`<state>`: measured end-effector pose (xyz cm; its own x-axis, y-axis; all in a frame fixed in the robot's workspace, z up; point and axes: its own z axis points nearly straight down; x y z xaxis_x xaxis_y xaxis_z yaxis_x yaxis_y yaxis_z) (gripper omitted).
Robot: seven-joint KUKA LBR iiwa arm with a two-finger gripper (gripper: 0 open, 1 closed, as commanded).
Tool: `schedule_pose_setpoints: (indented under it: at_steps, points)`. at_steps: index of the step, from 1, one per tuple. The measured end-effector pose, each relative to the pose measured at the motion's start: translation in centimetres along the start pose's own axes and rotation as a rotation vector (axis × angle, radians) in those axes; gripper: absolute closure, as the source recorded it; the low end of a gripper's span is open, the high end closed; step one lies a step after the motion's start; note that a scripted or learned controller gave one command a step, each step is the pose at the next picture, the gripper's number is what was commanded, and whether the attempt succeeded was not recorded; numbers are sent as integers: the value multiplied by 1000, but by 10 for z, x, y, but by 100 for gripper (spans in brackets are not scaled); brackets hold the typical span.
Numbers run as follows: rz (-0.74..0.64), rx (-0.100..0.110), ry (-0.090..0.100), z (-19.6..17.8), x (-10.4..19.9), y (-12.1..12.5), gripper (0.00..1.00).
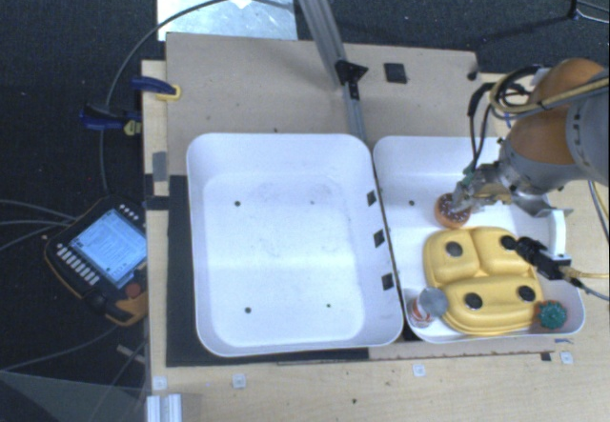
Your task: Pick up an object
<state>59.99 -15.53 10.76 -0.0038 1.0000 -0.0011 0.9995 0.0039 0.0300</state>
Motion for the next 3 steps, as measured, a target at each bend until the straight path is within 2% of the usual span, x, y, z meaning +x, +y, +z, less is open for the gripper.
schedule_pose_setpoints:
  at_steps: [1,2,3]
  points:
    - [0,25,-1,-48,-8,-1,100]
    - [1,23,-1,-97,-17,2,100]
    - [-1,25,0,-125,-17,4,100]
